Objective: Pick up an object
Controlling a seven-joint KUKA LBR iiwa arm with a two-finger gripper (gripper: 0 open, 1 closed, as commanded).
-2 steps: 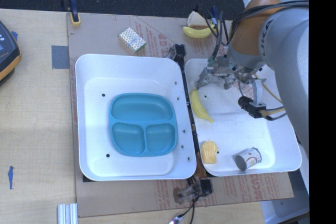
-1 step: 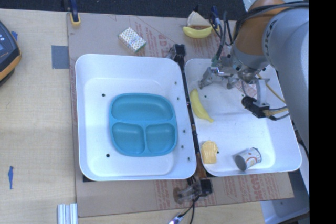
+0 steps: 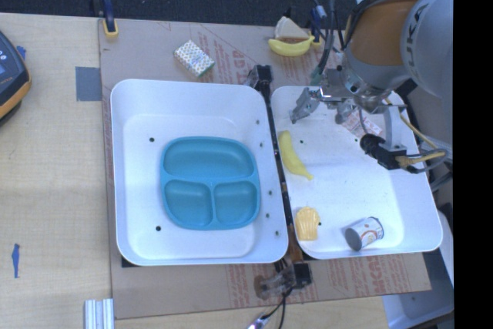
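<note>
Three candidate objects lie in the right bin [image 3: 416, 239]. A yellow banana [image 3: 293, 156] rests against the bin's left wall, roughly midway along it. A yellow corn-cob-like toy [image 3: 306, 223] lies near the front-left corner. A small grey can with a white label [image 3: 363, 233] lies on its side near the front edge, right of the corn toy and apart from it.

The gripper [image 3: 324, 107] hangs over the rear part of the right bin, close to the back-left corner. Its two fingers are spread wide and nothing sits between them. All three objects rest on the bin floor, untouched.

Judged from this layout, the task is in the approach step; no grasp is made yet. The banana is the nearest target. The next move calls for travel toward the front of the bin, alignment of the fingers across the banana's narrow width, then descent. The banana's closeness to the wall may leave little room for one finger.

The left bin [image 3: 123, 166] holds a blue divided plate [image 3: 209, 182].
</note>
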